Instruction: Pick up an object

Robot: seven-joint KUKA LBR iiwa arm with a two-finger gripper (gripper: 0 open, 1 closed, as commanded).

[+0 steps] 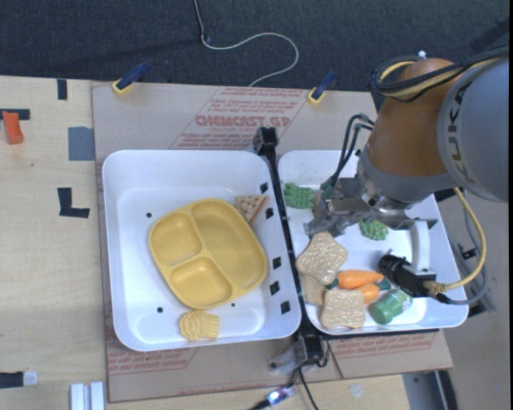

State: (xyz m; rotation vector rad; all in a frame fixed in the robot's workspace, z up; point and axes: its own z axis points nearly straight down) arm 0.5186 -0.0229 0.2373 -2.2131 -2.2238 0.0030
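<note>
Over right bin (pixel 445 319) middle: gripper (pixel 338 216) low among clutter; jaws' state cannot tell, nothing seen held. Likely targets: cracker (pixel 322 257) just below, broccoli (pixel 299 196) near divider. Risks: crowded carrot (pixel 359 278), green can (pixel 389 307), toast (pixel 342 307) invite double contact; flat cracker may slip. Left bin (pixel 120 229): yellow tray (pixel 207 252).

Single fixed camera | mounted above the desk (pixel 34 254), looking down at a slant | far enough to take in both white bins, left bin (pixel 120 229) and right bin (pixel 449 314), side by side | dark carpet fills the top edge | grey and orange arm (pixel 427 135) enters from the right
</note>
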